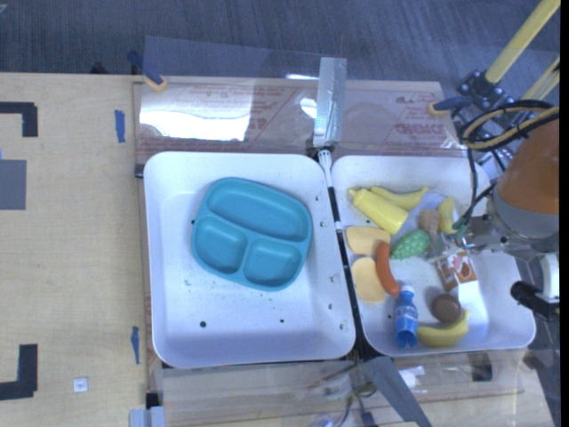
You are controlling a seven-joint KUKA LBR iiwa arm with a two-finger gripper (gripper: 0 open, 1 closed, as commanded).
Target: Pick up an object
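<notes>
— How are the two bins finished?
— Smooth white plastic with a faint sheen is seen, and the blue tray looks like matt plastic.
— And the bench?
— Pale, matt wood is shown; clear glossy sheeting is laid behind the bins.

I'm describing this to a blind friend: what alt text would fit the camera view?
Two white bins sit side by side on a bench: the left bin holds a blue divided plate, the right bin a jumble of toy food and a small blue bottle. A grey and orange robot arm reaches over the right bin's far edge.
</notes>
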